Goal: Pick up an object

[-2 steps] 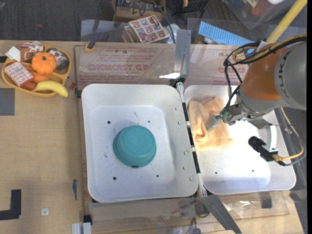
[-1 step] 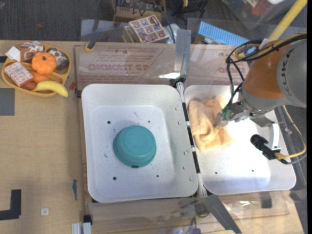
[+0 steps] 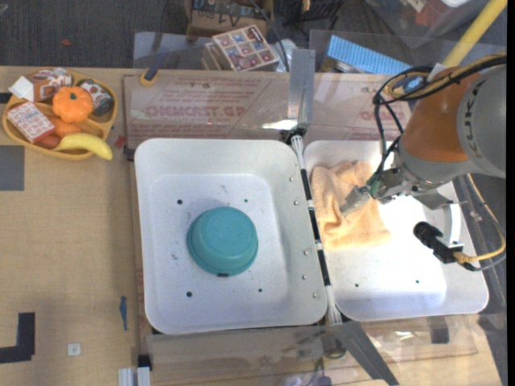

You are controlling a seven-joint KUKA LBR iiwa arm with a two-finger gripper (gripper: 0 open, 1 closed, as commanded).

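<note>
A crumpled peach cloth (image 3: 342, 207) lies in the right bin (image 3: 402, 288), against its left wall. My gripper (image 3: 355, 200) reaches down from the right and its tip sits on or just above the cloth's middle. A teal bowl (image 3: 223, 240) rests upside down in the left bin (image 3: 169, 175). The grey arm with its orange band (image 3: 434, 127) hangs over the right bin's far right part.
A yellow tray (image 3: 56, 115) with toy fruit and small boxes sits on the bench at the far left. Cables and a black connector (image 3: 434, 244) trail over the right bin. A metal divider (image 3: 310, 215) runs between the bins.
</note>
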